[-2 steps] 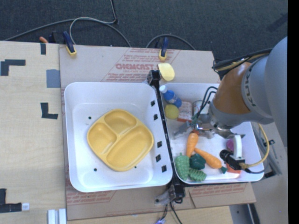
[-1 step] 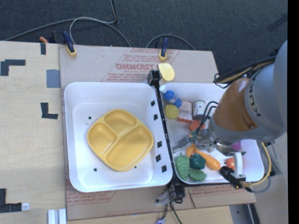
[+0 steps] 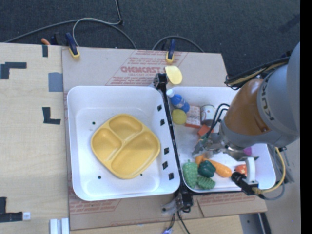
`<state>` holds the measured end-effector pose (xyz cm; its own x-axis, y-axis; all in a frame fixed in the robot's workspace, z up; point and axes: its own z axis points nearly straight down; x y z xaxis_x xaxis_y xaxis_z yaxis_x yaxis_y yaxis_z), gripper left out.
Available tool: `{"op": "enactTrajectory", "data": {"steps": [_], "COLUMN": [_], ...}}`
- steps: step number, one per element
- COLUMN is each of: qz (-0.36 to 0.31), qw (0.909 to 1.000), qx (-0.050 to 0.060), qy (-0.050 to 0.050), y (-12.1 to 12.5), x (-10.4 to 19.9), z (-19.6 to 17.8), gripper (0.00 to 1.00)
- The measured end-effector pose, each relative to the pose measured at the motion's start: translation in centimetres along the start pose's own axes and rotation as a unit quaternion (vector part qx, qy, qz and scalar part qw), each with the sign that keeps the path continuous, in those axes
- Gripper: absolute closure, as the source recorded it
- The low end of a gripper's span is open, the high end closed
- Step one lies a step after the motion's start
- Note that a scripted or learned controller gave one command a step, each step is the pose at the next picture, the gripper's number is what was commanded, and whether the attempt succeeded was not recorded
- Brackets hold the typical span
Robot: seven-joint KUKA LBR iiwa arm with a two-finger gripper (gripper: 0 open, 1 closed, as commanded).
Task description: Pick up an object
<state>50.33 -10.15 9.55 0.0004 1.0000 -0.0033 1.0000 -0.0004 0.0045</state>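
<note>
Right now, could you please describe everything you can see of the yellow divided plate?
The yellow divided plate looks like smooth plastic, a rounded square with three compartments, one across its upper left and two below. It lies flat, right side up and turned at an angle, near the middle of the left white bin, with nothing in it and apart from the bin's walls.

Grey arm (image 3: pixel 263 111) from the right, wrist angled down-left.

Robotics lab test cell. Grey KUKA arm (image 3: pixel 265 106) reaches over two white bins (image 3: pixel 78 130) on a cardboard-covered bench (image 3: pixel 141 67). Cardboard held by clamps (image 3: pixel 72 44) at far edge; loose cables (image 3: pixel 97 21) trail over dark carpet (image 3: pixel 195 9).
</note>
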Motion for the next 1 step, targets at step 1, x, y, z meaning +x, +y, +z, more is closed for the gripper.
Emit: {"op": "enactTrajectory", "data": {"steps": [1], "qz": [-0.002], "qw": [1.0], "qx": [0.002], "qy": [0.002], "y": [3.85], "x": [5.76], "z": [-8.93], "gripper": [1.0]}}
